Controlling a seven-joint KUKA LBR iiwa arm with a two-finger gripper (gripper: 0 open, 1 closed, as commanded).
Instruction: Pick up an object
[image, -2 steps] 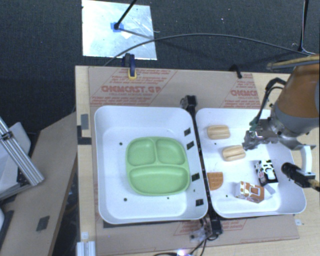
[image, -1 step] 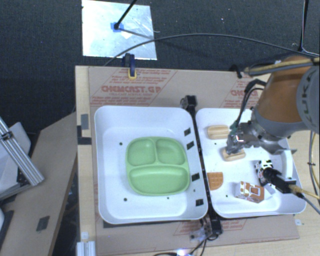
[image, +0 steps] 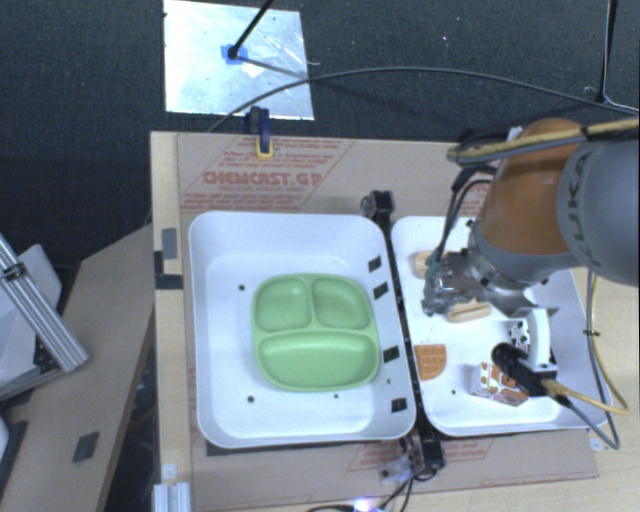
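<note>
Step in hand: judged as the approach to a grasp in the right bin. To do it well, the tool should centre over one loose piece, keep off the bin wall and off neighbouring pieces, and close only once it sits level with that piece.
Grey arm with orange band: reached in from the right, its bulk above the right bin, the wrist bent downward and toward the divider between the bins.
Brown cardboard sheet with red lettering: lay under both bins.
Shallow white left bin: held the plate alone.
Shallow white right bin: held the small loose pieces.
Pale green divided plastic plate: lay flat in the middle of the left bin, well apart from the tool.
Two-finger gripper: hung low over the right bin's left half. Its opening could not be told, and nothing was seen held in it.
Pale tan oblong piece: the likeliest target, lying just beside the gripper on its right; contact could not be told.
Second pale tan piece: lay near the divider, just above the gripper.
Brown-and-white small block: sat near the front wall.
Flat orange piece: lay below the gripper, apart from it.
</note>
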